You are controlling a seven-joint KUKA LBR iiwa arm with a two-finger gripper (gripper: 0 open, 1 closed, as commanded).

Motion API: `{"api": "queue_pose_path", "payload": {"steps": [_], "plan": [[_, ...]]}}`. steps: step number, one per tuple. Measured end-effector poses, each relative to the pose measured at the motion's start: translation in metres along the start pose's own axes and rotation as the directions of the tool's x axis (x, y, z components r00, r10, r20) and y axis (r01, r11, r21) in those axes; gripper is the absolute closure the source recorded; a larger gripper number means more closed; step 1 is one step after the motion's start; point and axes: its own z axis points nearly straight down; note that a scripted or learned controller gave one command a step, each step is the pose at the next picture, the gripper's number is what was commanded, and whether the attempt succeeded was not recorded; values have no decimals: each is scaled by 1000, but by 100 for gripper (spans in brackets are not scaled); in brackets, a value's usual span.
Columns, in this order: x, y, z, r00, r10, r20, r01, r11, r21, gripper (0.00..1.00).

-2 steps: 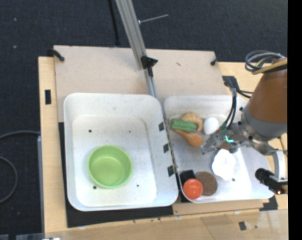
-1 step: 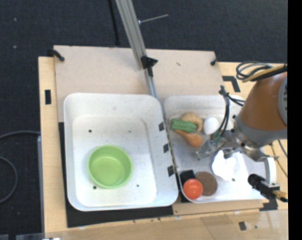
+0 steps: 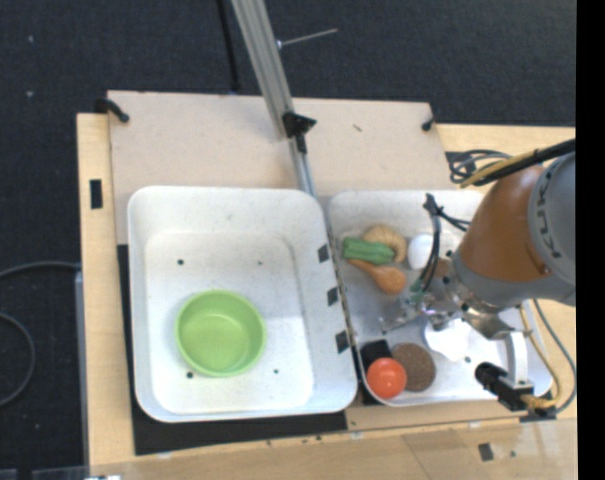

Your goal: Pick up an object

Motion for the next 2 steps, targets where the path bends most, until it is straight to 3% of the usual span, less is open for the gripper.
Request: {"api": "queue_pose_path", "payload": {"steps": [1,2], "plan": [[-2,1,18,1000,1,2,-1,1000,-8,0],[-3,3,6,1000,6,2,-6,1000,-14,100]]}}
